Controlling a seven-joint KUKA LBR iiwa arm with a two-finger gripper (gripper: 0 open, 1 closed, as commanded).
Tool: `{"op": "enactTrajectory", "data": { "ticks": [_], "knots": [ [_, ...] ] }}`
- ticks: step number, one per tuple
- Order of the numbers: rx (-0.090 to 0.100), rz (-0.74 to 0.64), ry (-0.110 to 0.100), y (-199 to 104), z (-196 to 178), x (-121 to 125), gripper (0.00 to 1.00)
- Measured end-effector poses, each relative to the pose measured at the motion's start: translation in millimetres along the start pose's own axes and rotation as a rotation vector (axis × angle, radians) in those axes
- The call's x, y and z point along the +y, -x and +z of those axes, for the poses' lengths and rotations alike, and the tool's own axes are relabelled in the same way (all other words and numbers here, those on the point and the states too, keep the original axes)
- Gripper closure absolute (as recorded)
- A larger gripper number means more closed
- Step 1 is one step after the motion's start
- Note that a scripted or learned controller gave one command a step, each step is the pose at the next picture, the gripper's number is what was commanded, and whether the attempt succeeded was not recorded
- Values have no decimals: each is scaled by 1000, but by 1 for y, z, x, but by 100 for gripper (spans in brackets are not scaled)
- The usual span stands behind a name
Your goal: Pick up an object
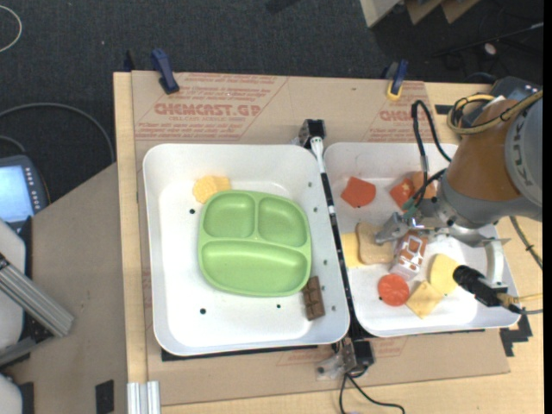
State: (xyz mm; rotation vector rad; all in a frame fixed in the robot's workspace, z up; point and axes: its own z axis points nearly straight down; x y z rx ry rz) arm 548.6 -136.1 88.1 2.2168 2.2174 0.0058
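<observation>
My gripper (404, 241) hangs low in the right bin (483, 319), over its middle. Just left of it lies a tan bread slice (371, 247). Behind it sit a red wedge (358, 192) and an orange piece (403, 191). In front of it are a red tomato (393, 290), a yellow cheese slice (423, 300) and a pale yellow lump (442, 271). The gripper's body hides whatever is directly beneath it.
The left bin (168, 317) holds a green divided plate (255, 243), a small yellow piece (210, 187) behind it and a brown chocolate bar (312, 297) by the front right corner. A raised divider (326, 198) separates the bins. The arm (487, 166) covers the right bin's right side.
</observation>
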Motion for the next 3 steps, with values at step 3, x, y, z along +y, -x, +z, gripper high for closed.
{"op": "enactTrajectory", "data": {
  "ticks": [3],
  "knots": [
    [5, -7, 3, -111, -103, 12, 100]
  ]
}}
